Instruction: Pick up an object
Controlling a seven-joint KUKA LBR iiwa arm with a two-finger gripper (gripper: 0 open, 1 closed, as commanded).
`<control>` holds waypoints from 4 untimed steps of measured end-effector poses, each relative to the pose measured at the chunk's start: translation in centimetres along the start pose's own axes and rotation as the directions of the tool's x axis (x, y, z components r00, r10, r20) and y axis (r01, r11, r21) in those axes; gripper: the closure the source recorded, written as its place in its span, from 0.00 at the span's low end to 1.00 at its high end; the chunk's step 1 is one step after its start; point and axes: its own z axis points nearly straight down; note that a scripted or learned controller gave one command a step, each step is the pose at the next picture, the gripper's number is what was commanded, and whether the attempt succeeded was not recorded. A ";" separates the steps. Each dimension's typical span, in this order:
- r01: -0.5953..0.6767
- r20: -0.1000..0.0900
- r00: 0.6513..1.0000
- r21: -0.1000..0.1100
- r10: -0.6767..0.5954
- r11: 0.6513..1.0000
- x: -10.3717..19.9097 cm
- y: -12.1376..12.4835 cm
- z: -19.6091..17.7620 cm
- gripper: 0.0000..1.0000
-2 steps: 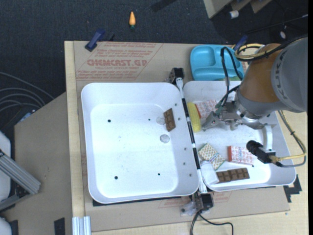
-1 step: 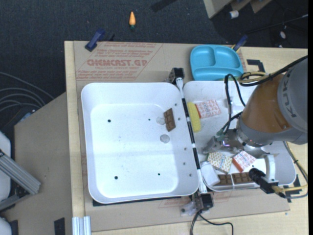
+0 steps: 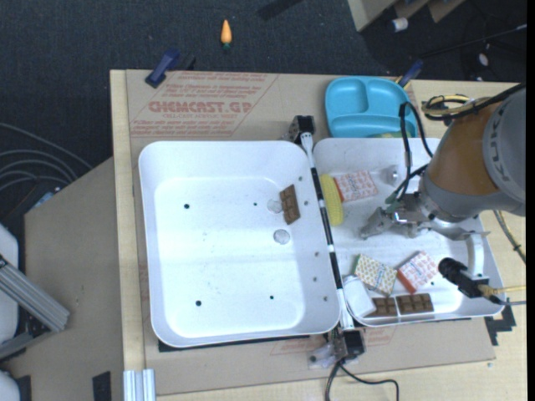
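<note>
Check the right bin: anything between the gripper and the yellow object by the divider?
Nothing visible. The gripper sits low in the right bin; the yellow object lies to its left against the divider, with bare bin floor between them.

Surroundings of the two bins

A blue divided tray (image 3: 368, 105) sits on the surface (image 3: 209, 98) just behind the right bin. A dark blue clip (image 3: 161, 69) lies at the surface's far left edge. A small orange item (image 3: 226, 32) rests on the dark carpet (image 3: 67, 57) beyond. Grey cables (image 3: 33, 178) coil at left.
</note>
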 end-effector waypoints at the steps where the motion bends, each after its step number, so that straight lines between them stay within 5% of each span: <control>1: 0.001 0.000 1.000 0.000 -0.001 1.000 -2.6 5.5 0.0 0.00; 2: 0.002 -0.001 1.000 -0.001 -0.002 1.000 2.9 3.8 -11.0 0.00; 3: 0.000 -0.001 1.000 0.001 0.000 1.000 3.7 0.6 0.0 0.00; 4: 0.000 -0.002 1.000 0.004 0.000 1.000 3.6 -0.3 0.0 0.00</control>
